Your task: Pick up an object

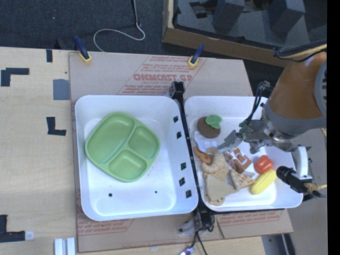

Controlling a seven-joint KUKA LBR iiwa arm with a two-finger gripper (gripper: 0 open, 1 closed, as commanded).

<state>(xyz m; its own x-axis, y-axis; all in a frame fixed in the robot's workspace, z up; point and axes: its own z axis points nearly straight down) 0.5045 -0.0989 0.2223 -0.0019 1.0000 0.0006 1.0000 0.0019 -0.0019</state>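
Observation:
My gripper hangs low over the middle of the right bin, below the grey and orange arm that reaches in from the right. Just under and in front of it lies a small red and white packet. A red tomato-like toy and a yellow piece lie to its right. To its left stands a brown round toy with a green top. A pretzel-shaped piece, a tan cookie, a flat tan slice and a wedge crowd the bin's front.
The left bin holds a green divided plate. A black divider strip runs between the bins. Both bins rest on a cardboard sheet held by two clamps at the back.

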